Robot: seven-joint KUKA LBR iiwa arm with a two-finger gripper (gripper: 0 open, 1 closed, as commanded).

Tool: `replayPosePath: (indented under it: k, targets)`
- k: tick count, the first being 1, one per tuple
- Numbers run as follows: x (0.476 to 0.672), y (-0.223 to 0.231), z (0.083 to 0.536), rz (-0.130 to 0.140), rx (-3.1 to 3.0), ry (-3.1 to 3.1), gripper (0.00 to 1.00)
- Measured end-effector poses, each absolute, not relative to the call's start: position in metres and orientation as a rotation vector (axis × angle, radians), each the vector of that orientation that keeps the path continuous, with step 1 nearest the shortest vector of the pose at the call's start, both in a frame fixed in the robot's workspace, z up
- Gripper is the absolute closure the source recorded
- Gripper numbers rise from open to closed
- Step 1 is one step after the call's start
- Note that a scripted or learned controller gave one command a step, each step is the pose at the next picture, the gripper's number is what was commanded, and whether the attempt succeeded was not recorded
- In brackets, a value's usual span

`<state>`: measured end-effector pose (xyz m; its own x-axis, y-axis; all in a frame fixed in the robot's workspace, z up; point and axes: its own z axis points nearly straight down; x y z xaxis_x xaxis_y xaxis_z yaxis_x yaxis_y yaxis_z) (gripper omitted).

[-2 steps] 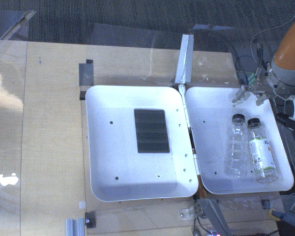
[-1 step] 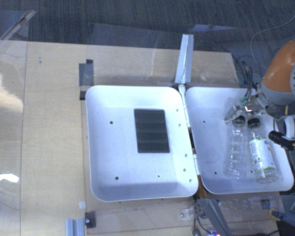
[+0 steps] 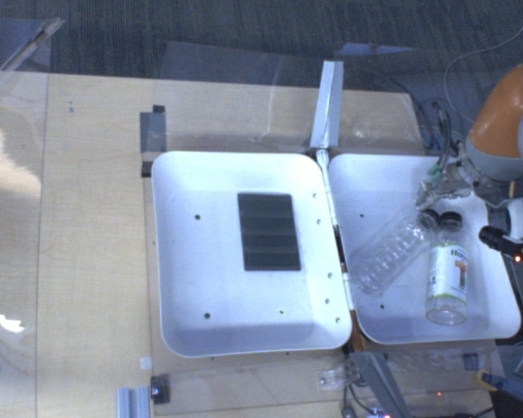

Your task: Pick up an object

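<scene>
Right bin (image 3: 375, 177): the hand (image 3: 442, 200) hangs over the far right corner, at the capped end of a clear plastic bottle (image 3: 392, 251) lying slantwise; its opening cannot be told. A small jar (image 3: 447, 284) lies beside. Left bin (image 3: 183, 259): dark ribbed block (image 3: 268, 231).

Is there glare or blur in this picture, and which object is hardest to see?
Camera view: a bright glare patch lies on the bench at the left; the image is slightly soft overall; the clear plastic bottle almost blends into the white right bin, while the dark pad stands out sharply.
</scene>
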<state>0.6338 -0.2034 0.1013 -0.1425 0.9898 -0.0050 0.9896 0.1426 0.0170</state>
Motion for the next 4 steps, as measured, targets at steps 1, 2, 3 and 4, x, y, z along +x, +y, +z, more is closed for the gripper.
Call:
replayPosePath:
  k: [1, 2, 3, 4]
  targets:
    - [0.634, -0.204, 0.101, 0.015, 2.047, 2.363, 0.0]
    - [0.58, -0.205, 0.089, 0.009, 1.936, 2.462, 0.0]
    - [0.584, -0.203, 0.102, 0.02, 1.927, 2.456, 1.0]
    - [0.586, -0.112, 0.213, 0.008, 2.063, 2.36, 1.0]
